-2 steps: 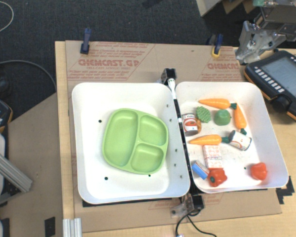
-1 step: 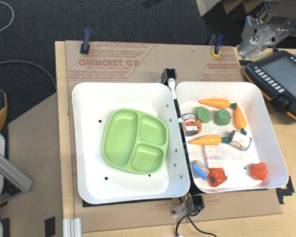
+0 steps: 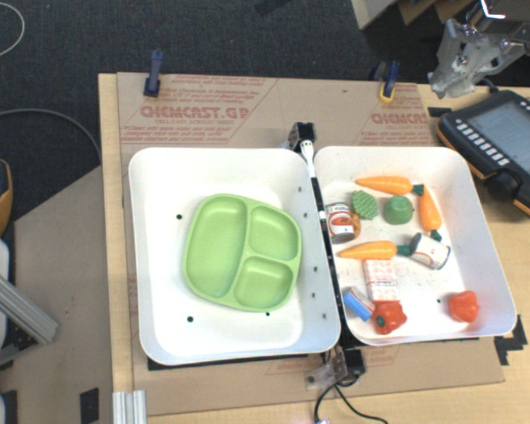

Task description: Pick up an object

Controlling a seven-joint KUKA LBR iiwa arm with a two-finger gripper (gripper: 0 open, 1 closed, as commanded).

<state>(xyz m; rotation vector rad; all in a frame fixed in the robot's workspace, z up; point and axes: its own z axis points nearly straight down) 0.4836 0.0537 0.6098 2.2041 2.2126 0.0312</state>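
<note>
**Overhead, pincer stood off from both bins**

The pincer (image 3: 455,71) hung at the far right corner of the bench; its state, open or closed, could not be determined. The left bin (image 3: 146,237) lay well to its left and nearer the camera, bearing a green divided plate (image 3: 243,253). The right bin (image 3: 488,237) sat just below it in the view and held the objects: three carrots, the closest (image 3: 384,185), a can (image 3: 342,222), and farthest a red tomato (image 3: 464,306).

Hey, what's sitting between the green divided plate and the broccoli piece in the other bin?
In the camera view, between the green divided plate and the broccoli piece lie the two bins' adjoining rims and a small can.
</note>
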